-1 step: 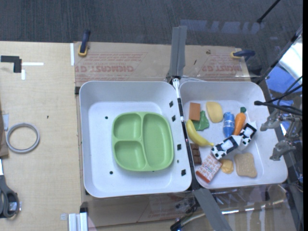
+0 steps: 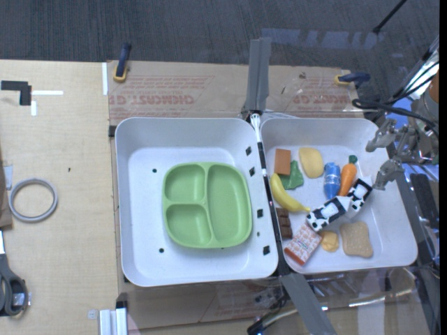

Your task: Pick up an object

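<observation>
Smooth green sectioned plate (image 2: 207, 204), glossy curved banana (image 2: 285, 195)

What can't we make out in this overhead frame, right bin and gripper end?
- Gripper: small and against cluttered metalwork at the right edge, so its state is unreadable.
- Arm: cut off by the right edge of the camera view.
- Chocolate bar: partly hidden by the bin divider and banana.
- Snack packet: print too small to read.
- Green item: partly covered by the banana; identity unclear.

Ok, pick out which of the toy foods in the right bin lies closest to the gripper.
The carrot, orange with a green top, upright in the picture beside the blue bottle. It lies farthest toward the gripper; the banana and lemon lie farther left.
</observation>
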You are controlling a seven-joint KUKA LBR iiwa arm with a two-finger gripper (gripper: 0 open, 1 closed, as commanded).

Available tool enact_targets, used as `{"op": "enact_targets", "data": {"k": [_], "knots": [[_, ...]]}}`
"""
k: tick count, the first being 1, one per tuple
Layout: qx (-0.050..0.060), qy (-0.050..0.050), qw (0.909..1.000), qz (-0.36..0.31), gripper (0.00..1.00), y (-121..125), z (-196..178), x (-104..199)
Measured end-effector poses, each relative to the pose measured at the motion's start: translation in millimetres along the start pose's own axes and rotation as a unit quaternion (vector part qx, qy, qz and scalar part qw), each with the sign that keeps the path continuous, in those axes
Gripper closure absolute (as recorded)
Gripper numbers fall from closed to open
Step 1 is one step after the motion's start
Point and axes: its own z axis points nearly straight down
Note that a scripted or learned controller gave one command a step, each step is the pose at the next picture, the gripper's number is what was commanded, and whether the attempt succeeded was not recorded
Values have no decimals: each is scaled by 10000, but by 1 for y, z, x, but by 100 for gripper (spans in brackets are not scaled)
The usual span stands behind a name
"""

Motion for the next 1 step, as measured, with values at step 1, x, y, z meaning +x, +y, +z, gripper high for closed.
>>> {"op": "enact_targets", "data": {"k": [1], "knots": [[12,-87,9992,402,0,-1,102,-30]]}}
